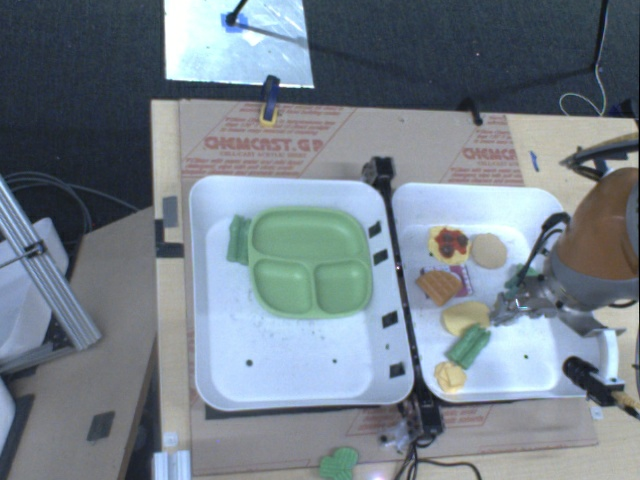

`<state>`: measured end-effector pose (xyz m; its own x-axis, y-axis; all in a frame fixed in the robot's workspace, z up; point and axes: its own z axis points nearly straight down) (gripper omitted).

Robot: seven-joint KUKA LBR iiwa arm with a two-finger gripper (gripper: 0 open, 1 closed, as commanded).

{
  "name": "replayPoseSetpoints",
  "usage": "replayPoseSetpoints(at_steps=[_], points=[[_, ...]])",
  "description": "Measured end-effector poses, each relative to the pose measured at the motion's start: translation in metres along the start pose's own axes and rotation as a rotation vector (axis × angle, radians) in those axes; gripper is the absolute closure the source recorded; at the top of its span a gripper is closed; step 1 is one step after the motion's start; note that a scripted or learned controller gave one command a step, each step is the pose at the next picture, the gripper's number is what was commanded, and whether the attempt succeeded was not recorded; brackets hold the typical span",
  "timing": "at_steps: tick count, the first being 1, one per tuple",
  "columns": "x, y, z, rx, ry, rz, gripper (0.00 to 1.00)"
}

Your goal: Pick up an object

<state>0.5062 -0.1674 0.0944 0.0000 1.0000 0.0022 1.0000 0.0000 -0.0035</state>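
Observation:
The right bin (pixel 540 373) holds several toy foods: a yellow piece with a red top (pixel 449 240), a tan round (pixel 489 251), an orange-brown ridged piece (pixel 439 286), a pale yellow slice (pixel 464 317), a green stick (pixel 467 347) and a small yellow piece (pixel 449 376). My gripper (pixel 503 309) reaches in from the right and sits low just right of the pale yellow slice, with the green stick below and to its left. The arm's orange band (pixel 606 230) rises above it.
The left bin (pixel 215 298) bears a green divided tray (pixel 305 262) with a small green piece (pixel 238 239) at its left edge. A black divider (pixel 392 278) runs between the bins. A green toy (pixel 338 462) lies off the bench front.

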Motion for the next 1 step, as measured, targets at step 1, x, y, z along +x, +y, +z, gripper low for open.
replayPoseSetpoints(at_steps=[1], points=[[0.0076,0.051,0.0099,-0.009,-0.003,-0.007,1.0]])
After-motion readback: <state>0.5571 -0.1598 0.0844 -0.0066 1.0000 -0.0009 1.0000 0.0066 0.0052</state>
